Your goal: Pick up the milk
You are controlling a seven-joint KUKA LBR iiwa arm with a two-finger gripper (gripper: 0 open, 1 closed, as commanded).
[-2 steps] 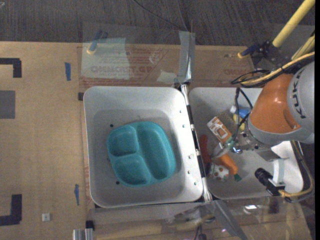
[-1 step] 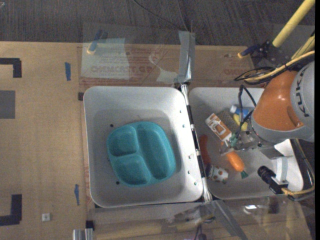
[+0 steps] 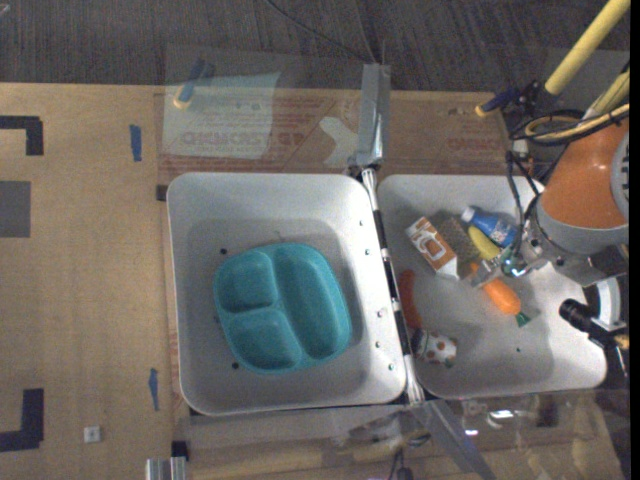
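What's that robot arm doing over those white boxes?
The grey and orange robot arm is reaching in from the right, over the right bin. Its claw is down among the toy food there, close to an orange carrot, a blue and white bottle and a small carton. It is meant to pick up the milk. The left bin has a teal divided plate lying in it.

Bins [image 3: 200, 218]: smooth white plastic, faint sheen | divided tray [image 3: 283, 308]: teal plastic, matt | bench top [image 3: 80, 298]: pale wood-like board, matt | milk [image 3: 432, 244]: printed carton, paper-like | arm [image 3: 590, 183]: glossy orange band seen on smooth grey casing | floor [image 3: 120, 18]: rough dark carpet.
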